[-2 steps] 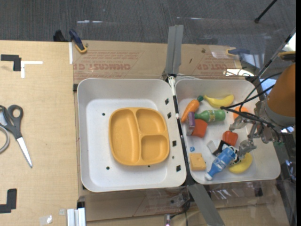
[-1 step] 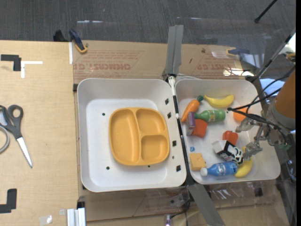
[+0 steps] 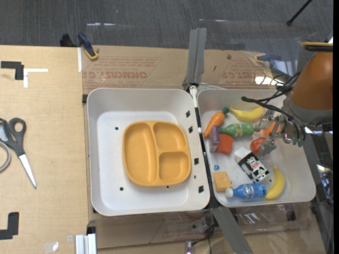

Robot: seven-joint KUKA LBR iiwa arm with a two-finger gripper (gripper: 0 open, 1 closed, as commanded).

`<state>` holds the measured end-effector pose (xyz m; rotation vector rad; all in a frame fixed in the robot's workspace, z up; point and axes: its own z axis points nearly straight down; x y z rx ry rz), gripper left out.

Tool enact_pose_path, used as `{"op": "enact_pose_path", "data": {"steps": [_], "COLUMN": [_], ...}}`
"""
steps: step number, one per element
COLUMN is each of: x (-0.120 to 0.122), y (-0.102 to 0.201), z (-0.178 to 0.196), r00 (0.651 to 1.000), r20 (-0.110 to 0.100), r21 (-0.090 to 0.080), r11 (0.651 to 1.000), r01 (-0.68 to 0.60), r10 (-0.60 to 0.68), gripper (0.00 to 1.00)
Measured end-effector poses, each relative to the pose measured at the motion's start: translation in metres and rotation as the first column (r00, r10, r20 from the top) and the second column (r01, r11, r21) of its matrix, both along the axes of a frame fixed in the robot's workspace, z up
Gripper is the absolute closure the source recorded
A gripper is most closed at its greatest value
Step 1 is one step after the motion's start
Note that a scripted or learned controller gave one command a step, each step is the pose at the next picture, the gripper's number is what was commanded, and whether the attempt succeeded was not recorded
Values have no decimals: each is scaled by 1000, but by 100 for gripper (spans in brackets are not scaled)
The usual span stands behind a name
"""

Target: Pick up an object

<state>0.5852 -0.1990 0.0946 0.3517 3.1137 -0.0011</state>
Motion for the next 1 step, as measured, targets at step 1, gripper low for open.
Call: {"op": "enact_pose_path", "data": {"steps": [1], "x": [-72], "y": [31], "z": [-2], "r00": [941], "r20": [-4], "r21": [2], "r11": [941], "r01": [339], "r10": [-339], "gripper": [0]}}
